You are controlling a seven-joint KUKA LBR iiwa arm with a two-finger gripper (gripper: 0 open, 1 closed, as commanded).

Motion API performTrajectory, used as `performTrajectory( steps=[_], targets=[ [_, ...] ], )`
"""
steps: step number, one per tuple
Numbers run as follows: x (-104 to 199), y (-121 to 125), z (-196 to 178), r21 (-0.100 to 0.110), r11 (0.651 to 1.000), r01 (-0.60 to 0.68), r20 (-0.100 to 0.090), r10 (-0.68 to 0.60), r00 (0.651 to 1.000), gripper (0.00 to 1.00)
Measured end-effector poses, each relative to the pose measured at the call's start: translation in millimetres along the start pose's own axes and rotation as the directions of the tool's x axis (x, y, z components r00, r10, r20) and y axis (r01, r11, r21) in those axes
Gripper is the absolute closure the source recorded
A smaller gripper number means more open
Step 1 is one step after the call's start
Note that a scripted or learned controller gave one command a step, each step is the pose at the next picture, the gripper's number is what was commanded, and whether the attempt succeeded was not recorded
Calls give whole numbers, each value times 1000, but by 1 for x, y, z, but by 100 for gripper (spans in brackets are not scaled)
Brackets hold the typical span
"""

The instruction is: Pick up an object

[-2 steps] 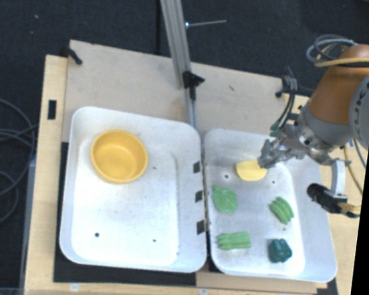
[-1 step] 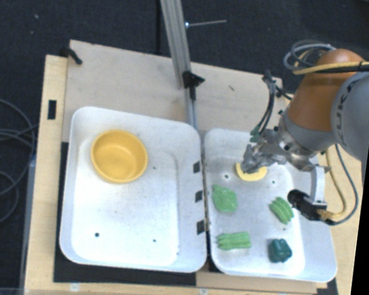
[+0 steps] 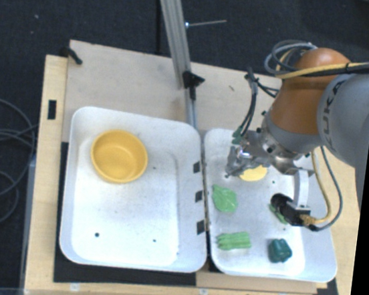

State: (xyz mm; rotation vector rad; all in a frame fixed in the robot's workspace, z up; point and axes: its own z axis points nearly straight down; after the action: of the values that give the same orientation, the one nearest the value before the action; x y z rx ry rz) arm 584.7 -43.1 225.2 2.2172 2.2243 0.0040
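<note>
Green objects (image 3: 225, 199) in right bin (image 3: 317, 265); yellow bowl (image 3: 119, 156) left.

no readable text, labels, numbers, signs

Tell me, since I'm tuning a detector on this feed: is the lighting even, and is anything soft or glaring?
Camera view: light is fairly even and flat, shadows faint; the white bins look bright but keep their speckle; the yellow bowl is crisp; the gripper and small green pieces look slightly soft.
</note>
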Motion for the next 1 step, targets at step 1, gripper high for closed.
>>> performTrajectory(
  steps=[1],
  targets=[
    [44, -11, -12, 1, 1000, 0, 0, 0, 1000, 100]
  ],
)
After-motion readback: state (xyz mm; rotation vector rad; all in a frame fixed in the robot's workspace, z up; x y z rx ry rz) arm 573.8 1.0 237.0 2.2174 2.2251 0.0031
